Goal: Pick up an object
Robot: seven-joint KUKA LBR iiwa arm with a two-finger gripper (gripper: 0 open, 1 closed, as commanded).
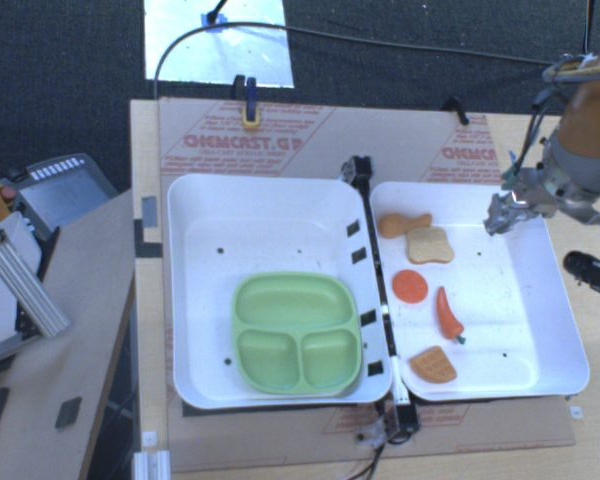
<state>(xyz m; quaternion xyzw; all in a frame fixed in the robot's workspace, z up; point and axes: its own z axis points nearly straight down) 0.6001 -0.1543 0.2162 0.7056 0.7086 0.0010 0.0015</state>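
Hand (502, 215), grip unreadable, hovers over right bin (540, 298) on cardboard-covered bench (380, 138) above dark carpet (60, 58).

Dark carpet floor (60, 58) surrounds the wooden bench (310, 138), with a shiny metal sheet (220, 28) behind.

The bench (310, 133) is covered by a printed board, and two white bins (200, 218) are set side by side on it, below and left of the claw (504, 214).

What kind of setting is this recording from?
Probably a robotics lab bench: two white bins clamped on a board, toy food like a carrot and a green divided plate, with the claw hovering.
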